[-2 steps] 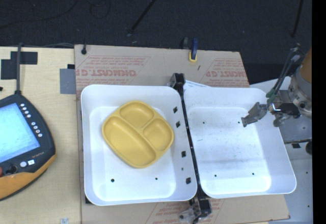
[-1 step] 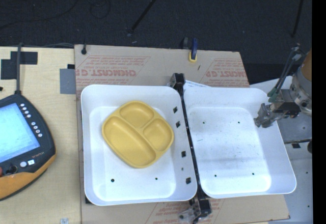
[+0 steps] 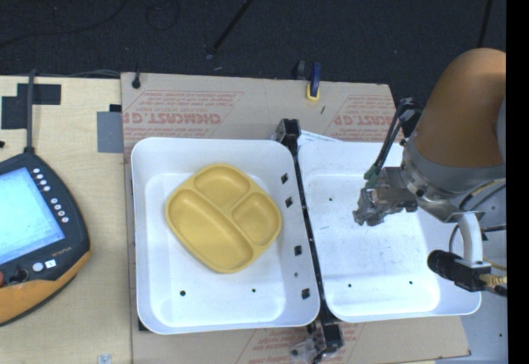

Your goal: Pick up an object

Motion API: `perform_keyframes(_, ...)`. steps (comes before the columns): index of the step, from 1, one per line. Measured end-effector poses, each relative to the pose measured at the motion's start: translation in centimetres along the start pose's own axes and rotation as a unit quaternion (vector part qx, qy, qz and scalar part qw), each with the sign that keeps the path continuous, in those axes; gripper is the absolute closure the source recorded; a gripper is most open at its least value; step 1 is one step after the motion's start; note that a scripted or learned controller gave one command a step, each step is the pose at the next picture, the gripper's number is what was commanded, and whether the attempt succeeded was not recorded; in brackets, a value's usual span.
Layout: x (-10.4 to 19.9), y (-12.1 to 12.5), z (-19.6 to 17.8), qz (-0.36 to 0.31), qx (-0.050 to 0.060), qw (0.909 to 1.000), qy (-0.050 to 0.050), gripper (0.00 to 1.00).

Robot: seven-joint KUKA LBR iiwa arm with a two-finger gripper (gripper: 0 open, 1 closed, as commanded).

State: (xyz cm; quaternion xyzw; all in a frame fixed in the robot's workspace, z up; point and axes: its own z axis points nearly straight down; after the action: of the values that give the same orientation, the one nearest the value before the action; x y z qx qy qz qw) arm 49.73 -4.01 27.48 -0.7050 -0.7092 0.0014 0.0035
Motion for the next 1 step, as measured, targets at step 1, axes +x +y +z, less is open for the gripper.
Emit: perform_keyframes(1, 0.41, -2.19, -12.05, 0.002, -0.009, 1.0000, -0.001, 1.00)
